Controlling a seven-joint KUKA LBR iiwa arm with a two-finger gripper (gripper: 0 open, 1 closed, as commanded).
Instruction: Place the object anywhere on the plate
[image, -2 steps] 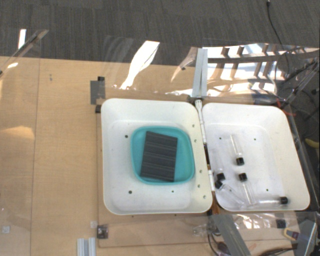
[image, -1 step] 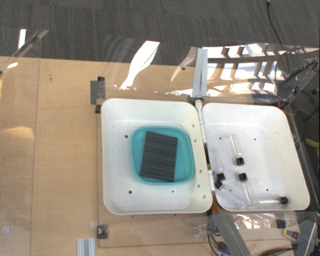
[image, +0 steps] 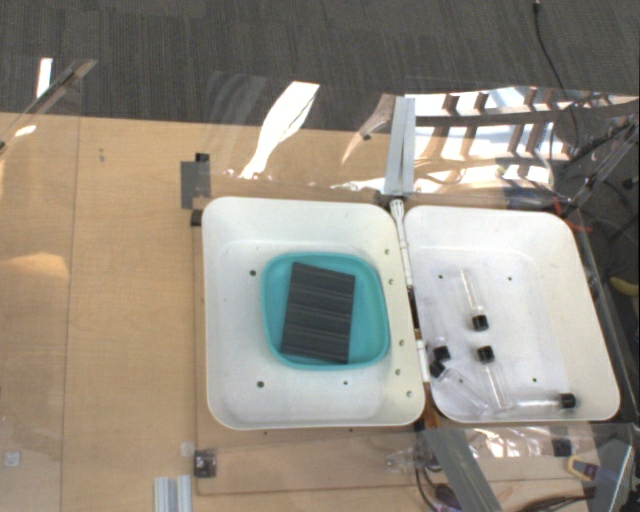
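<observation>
Gleaming wooden bench (image: 110, 330) under white bins (image: 230, 400)

On my feed I make out a grey, flat-sided piece (image: 612, 480) at the lower right corner, possibly part of the arm's body.

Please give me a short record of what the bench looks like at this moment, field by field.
left bin: holds a teal plate
on the plate: dark ribbed block, lying flat, wholly inside the rim
right bin: several clear tubes with black caps, scattered toward the front
task state: block rests on the plate
</observation>
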